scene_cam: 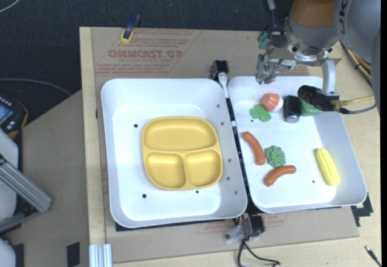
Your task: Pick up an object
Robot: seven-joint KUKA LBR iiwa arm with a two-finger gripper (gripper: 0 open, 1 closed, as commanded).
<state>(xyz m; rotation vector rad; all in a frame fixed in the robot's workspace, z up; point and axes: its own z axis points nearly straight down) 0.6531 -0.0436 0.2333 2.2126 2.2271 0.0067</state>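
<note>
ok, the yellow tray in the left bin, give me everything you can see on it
The tray is a yellow, matte, plastic-looking plate with rounded corners and three compartments: one wide one across the far side, two smaller ones on the near side, split by raised ridges. All three look bare. It lies flat, right side up, about mid-floor in the left bin, turned slightly against the bin's edges. Only the bin floor touches it. The food pieces all lie in the right bin.
</note>
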